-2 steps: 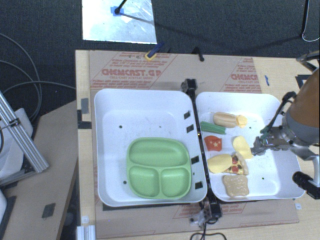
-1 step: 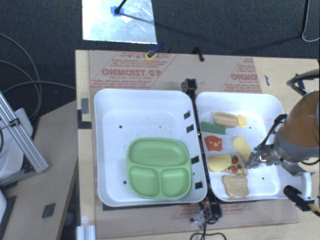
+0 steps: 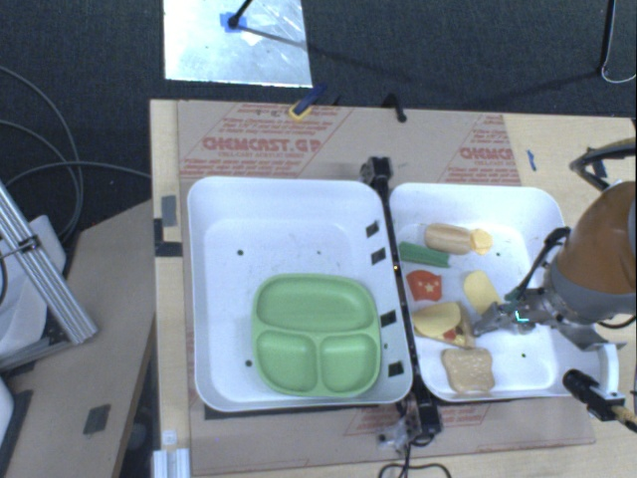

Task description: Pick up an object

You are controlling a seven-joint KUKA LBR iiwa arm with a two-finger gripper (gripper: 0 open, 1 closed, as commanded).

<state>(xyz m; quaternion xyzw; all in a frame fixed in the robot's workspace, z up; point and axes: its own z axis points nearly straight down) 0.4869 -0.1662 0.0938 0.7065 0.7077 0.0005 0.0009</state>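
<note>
Now we go slow with the gripper (image 3: 482,324) by the yellow toy food (image 3: 438,320), grip unclear, low right.

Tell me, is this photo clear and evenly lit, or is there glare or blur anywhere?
Camera view: the light is soft and even; the shiny sheet on the dark floor glares brightly. The white bins look washed out but not blown out. The green tray is sharp, while the hand and orange band look slightly soft.
</note>
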